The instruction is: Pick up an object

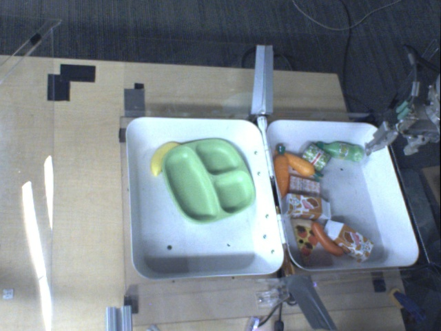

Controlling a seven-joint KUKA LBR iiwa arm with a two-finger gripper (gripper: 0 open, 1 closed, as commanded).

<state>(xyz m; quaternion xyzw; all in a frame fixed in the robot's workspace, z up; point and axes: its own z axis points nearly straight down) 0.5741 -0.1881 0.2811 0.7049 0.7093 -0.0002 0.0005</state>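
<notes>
A green bottle (335, 152) lay at the far edge of the right bin (403, 216), beside a carrot (293, 163) and some snack packets (304, 206). We saw the pincer (412, 124) over that bin's far right corner, but we could not tell its state. A green divided plate (207, 178) sat in the left bin (141, 205).
</notes>
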